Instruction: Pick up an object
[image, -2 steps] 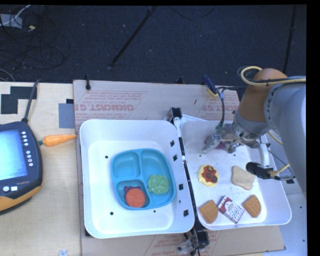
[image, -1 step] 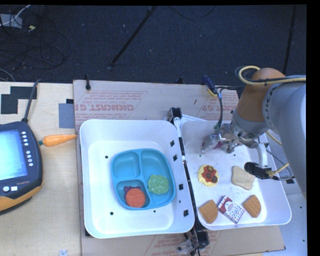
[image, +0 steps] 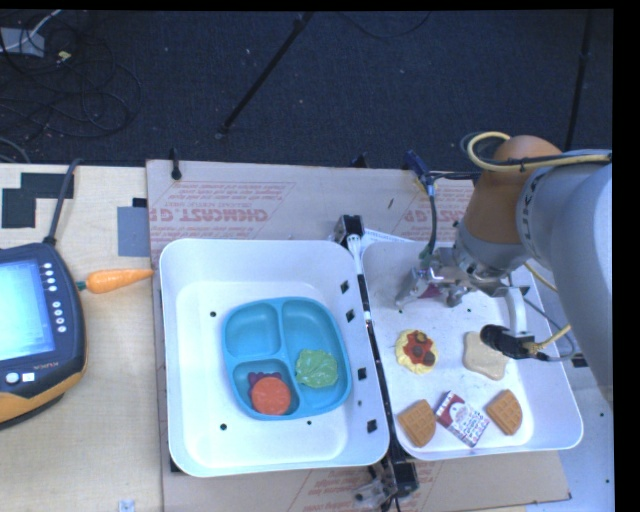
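Toy food: a small round pizza (image: 416, 351), a slice of bread (image: 485, 357), two waffle pieces (image: 417, 422) (image: 505, 411) and a little red and white box (image: 461, 418) lie in the right bin (image: 570, 425).
Claw: the claw (image: 432, 283) hangs low over the far end of the right bin, above the pizza and apart from it. I cannot tell how its tips stand.
Arm: the grey arm (image: 565, 230) reaches in from the right.
Left bin: the left bin (image: 195, 300) holds a blue plate (image: 250, 330) with a red round thing (image: 270, 393) and a green lump (image: 317, 369) on it.
Bench: an orange carrot (image: 117, 281) lies on the bench (image: 80, 440), left of the bins, near a screen pad (image: 30, 330).
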